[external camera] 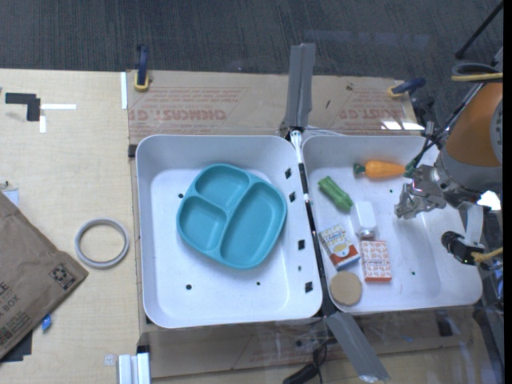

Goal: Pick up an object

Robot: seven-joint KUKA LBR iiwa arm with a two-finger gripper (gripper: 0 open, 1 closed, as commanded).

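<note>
- I am hovering my pincer [414,200] over the right bin [456,294], near its right wall; cannot tell its state
- Nearest thing, an orange carrot [382,169], is lying just up-left of it, long axis left-right
- Carrot is showing a green tip, resting on the bin floor

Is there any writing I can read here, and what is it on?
"BOX": brown cardboard box at the left, partly cut off.
Red print on the cardboard sheet behind the bins: upside down, too blurred to read for certain.
Print on the two small cartons in the right bin: too small to read.
</note>
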